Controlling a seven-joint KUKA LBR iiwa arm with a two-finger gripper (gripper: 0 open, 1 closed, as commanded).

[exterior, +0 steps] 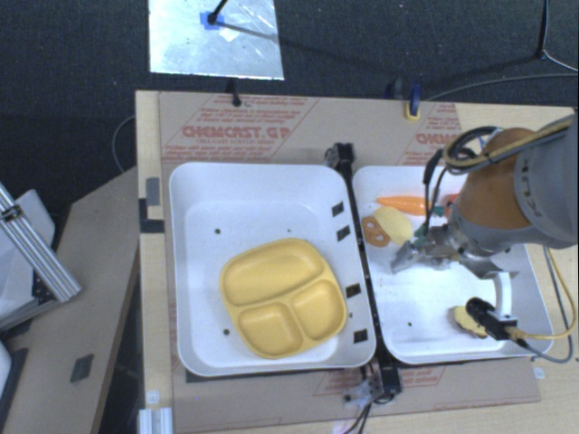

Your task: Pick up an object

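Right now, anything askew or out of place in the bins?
The yellow divided tray sits rotated in the left bin, edges not square to its walls. Nothing looks spilled or broken. The gripper is low in the right bin.

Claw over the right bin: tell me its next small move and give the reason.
Probably a short drop toward the pale yellow piece. The claw sits low in the right bin, just below that piece and the pretzel-shaped item, with nothing seen between its tips. The orange carrot lies further back, so the yellow piece looks the closest target.
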